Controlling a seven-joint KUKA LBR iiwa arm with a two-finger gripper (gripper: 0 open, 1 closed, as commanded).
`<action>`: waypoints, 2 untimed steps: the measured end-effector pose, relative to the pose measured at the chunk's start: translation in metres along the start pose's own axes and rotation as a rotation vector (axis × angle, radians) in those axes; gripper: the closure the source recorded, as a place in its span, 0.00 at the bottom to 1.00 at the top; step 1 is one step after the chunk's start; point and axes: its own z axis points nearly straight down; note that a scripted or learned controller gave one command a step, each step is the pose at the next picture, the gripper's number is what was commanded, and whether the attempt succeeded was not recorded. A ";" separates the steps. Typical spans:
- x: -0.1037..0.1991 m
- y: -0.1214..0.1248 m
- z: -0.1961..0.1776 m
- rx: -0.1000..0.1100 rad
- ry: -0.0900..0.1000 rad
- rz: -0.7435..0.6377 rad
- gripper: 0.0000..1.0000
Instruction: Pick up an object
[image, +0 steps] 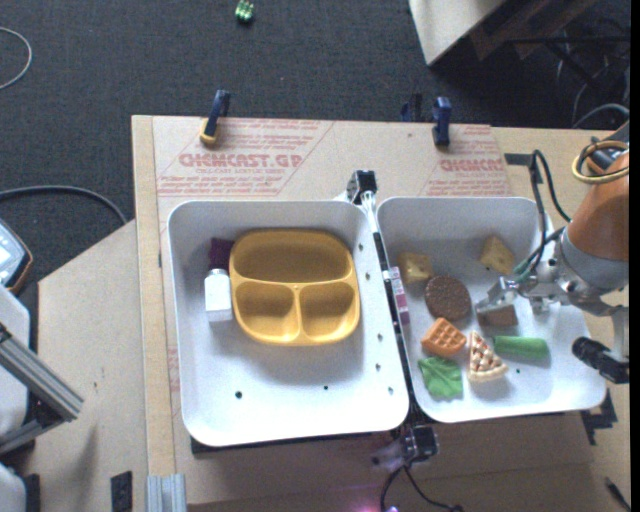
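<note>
Gripper (503, 292) low in right bin (455, 210), finger state unclear, brown block (498, 317) beneath, round cookie (447, 297) beside, green piece (521, 347) near

Dark carpet floor (90, 60), black cable (60, 195) looped at left. Brown board worktop (300, 150) held by two clamps (214, 116). Aluminium extrusion (35, 375) lower left.

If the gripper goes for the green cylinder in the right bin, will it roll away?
Probably. The green cylinder lies on its side on the right bin floor, so a nudge could roll it. It looks smooth, likely slippery. The pizza slice beside it might stop it.
</note>
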 end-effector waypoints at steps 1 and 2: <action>0.000 0.002 -0.014 -0.008 -0.002 -0.001 1.00; -0.009 0.002 -0.060 -0.005 -0.006 0.000 1.00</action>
